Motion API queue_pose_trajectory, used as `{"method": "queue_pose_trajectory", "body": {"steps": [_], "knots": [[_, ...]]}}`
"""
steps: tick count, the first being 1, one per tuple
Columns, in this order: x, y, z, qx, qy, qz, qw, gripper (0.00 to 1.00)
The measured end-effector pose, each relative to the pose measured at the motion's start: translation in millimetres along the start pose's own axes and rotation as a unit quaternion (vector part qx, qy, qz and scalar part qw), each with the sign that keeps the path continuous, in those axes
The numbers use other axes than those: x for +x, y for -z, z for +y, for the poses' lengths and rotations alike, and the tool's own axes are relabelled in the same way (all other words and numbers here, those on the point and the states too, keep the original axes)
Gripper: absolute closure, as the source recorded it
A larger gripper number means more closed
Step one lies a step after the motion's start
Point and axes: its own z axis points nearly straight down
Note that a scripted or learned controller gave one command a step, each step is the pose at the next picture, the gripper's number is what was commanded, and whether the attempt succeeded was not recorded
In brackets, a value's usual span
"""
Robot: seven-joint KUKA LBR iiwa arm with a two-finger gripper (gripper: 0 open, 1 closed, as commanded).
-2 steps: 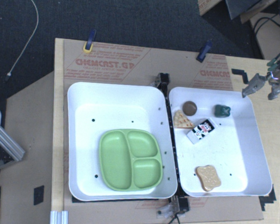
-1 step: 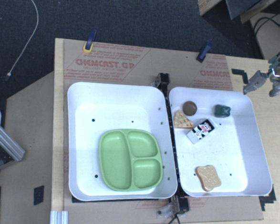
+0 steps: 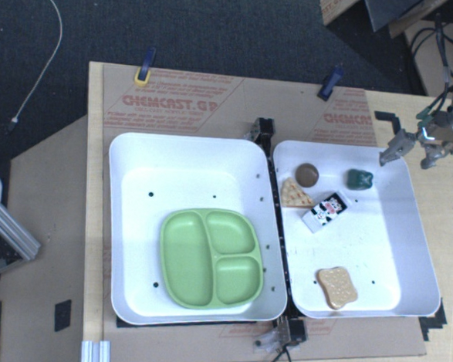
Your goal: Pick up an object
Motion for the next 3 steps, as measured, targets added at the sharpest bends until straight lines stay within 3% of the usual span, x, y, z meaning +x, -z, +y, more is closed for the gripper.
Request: {"method": "queue_pose_trajectory", "body": {"steps": [2,3], "knots": [[-6,-88,10,0.000,0.000,0.000,1.0000,0.00],[-6,-74,11,-0.004,0.001,-0.001,1.0000,1.00]]}}
